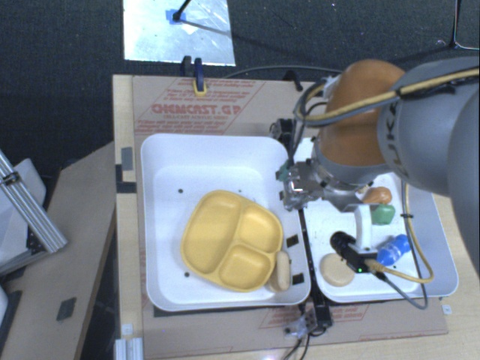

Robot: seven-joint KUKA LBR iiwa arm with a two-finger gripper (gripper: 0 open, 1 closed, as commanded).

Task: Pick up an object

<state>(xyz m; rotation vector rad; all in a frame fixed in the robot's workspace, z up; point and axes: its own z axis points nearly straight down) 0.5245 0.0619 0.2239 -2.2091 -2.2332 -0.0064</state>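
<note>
My gripper (pixel 298 188) hangs low over the wall between the two bins, under the grey arm with its orange band. A yellow divided plate (pixel 231 238) lies in the left bin (pixel 169 163). A small beige roll (pixel 281 270) rests against the plate's right edge. In the right bin (pixel 442 276) I see an orange piece (pixel 377 196), a green piece (pixel 384 214), a blue bottle (pixel 392 249) and a beige round disc (pixel 336 269). The arm hides much of the right bin.
Both bins sit on a cardboard sheet (pixel 202 107) on the bench. A blue and yellow clamp (pixel 198 75) holds its far edge. A metal rail (pixel 26 205) stands at the left.
</note>
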